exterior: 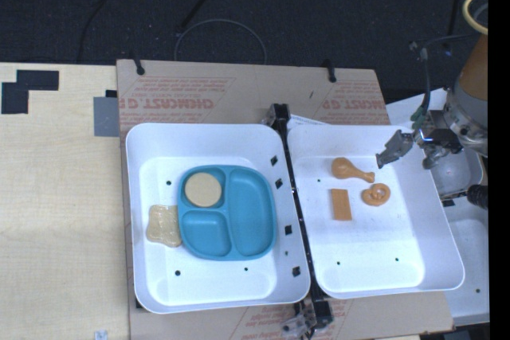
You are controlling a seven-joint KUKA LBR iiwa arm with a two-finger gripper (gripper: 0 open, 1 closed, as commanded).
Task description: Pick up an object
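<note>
In the right bin (446, 267) lie three small orange items: a drumstick-shaped piece (351, 169), a round pretzel-like piece (376, 194) and a flat rectangular bar (341, 205). My gripper (414, 154) hovers over the bin's upper right edge, to the right of the drumstick and apart from it. Its fingers (391, 150) stand spread and open, with nothing between them. The orange-banded wrist (476, 72) rises behind it at the right edge.
The left bin (151, 283) holds a blue divided plate (239, 223) with a round tan cookie (202, 189) in its upper left compartment. A pale yellow piece (163, 225) lies against the plate's left side. A black divider (293, 211) separates the bins.
</note>
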